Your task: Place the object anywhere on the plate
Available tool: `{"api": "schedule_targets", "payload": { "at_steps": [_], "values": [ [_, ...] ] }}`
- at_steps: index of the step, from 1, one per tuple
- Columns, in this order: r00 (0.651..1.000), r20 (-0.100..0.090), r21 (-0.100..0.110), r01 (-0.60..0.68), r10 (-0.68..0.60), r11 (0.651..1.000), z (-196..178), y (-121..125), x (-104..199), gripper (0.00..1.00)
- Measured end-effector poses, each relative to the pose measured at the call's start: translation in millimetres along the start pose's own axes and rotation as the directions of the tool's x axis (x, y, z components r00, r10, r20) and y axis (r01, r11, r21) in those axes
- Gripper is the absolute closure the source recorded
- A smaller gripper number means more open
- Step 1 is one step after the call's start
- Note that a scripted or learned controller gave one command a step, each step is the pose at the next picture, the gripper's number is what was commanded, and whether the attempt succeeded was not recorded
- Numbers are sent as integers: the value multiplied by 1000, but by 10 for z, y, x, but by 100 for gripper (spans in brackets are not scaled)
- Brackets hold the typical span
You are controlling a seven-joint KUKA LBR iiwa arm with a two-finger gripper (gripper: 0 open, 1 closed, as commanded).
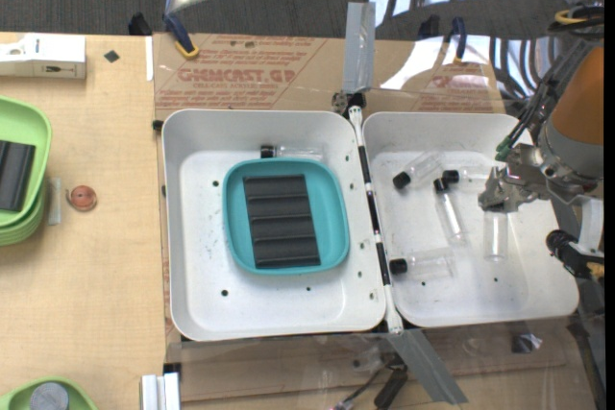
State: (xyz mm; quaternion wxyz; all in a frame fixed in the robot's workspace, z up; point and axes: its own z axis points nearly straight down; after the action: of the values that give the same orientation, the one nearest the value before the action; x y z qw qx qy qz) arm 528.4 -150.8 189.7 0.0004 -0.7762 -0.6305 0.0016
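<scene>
Reaching in from the right edge of the surface with the grey arm (575, 115), orange band above the wrist, and hanging the jaws low over the right half of the right bin (480, 310). Cannot tell whether the jaws are open or closed, as the metal there reads as one dark cluster. Lying just below them, a clear vial (495, 237) pointing toward the bin's near wall. Scattered further left in the same bin, three more clear vials with black caps: one (413, 176) near the far-left corner, one (450, 206) just beside it toward the middle, one (423, 264) by the left wall, nearer the front. Sitting in the middle of the left bin (192, 302), a teal plate (233, 206) carrying a black ridged block (281, 221). Resting beyond the plate's far rim, close to the bin's far wall and off the plate, another capped vial (286, 152). Toward the left edge of the surface, well apart from both bins, a green tray (29, 125), a small copper-coloured disc (83, 197) and, in the far-left corner, a white box (43, 56).
</scene>
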Motion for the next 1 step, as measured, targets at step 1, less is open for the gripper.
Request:
{"api": "schedule_targets", "payload": {
  "at_steps": [1],
  "values": [
    [981, -1, 1, 193, -193, 981, -168, -499, 704, 100]
  ]
}}
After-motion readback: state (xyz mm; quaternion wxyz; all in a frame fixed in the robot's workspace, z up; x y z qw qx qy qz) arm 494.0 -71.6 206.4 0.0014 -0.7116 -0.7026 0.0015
